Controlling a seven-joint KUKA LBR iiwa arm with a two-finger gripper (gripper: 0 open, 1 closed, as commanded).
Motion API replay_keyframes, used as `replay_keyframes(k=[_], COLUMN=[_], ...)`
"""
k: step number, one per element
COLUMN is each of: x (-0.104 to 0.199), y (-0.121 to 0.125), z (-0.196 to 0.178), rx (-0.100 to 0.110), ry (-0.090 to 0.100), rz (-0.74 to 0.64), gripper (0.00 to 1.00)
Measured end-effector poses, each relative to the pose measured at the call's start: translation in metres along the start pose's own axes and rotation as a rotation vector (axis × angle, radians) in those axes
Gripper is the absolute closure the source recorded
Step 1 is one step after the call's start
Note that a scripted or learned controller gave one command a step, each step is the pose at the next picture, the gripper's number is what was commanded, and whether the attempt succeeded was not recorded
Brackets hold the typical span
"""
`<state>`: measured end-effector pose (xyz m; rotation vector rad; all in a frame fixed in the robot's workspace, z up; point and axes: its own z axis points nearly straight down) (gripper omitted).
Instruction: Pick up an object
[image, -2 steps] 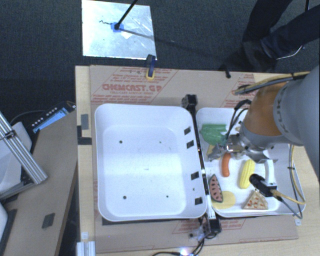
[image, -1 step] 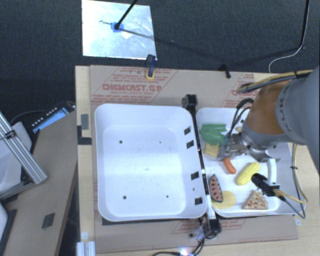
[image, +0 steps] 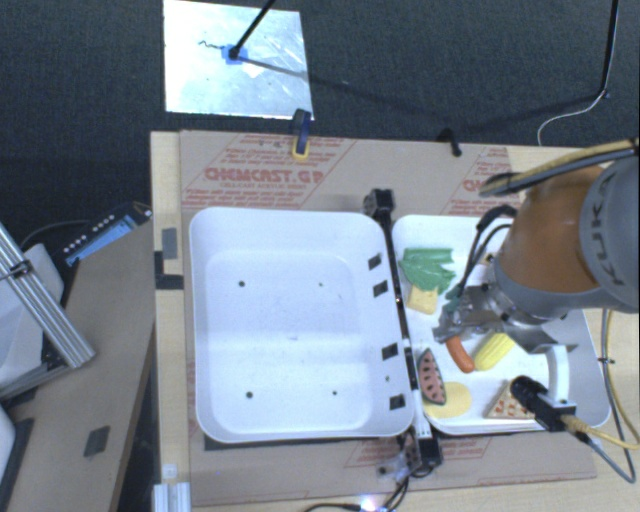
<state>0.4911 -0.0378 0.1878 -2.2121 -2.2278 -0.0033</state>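
Several small toy foods are gathered in the right bin (image: 590, 405), which puts every candidate for the pick within the arm's reach from that side. An orange carrot-like piece (image: 458, 353) lies just beside a yellow corn cob (image: 493, 350), and directly over these two the end effector (image: 462, 318) is lowered; one of them is judged to be the intended target, though which cannot be told. Whether the end effector is apart or together cannot be told, since its tip is merged with dark wrist parts, and nothing is seen clamped in it. Near these, a green leafy piece (image: 428, 266) lies toward the bin's far side with a yellow cheese-like wedge (image: 424, 298) just below it. Along the near side lie a watermelon slice (image: 431, 376), a pale yellow disc (image: 452, 400) and a pizza-like slice (image: 506, 404). The left bin (image: 215, 240) adjoins the right one on the worktop (image: 170, 200), presumably to receive picked items.
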Motion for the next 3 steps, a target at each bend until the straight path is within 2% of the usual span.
replay_keyframes(k=[1, 2, 3], x=[0.053, 0.099, 0.116], y=[0.009, 0.075, 0.075], z=[-0.032, -0.039, -0.090], rx=[-0.004, -0.007, -0.005], ry=[-0.002, -0.002, -0.002], rz=[-0.001, -0.002, 0.001], gripper=[1.00, 1.00, 1.00])
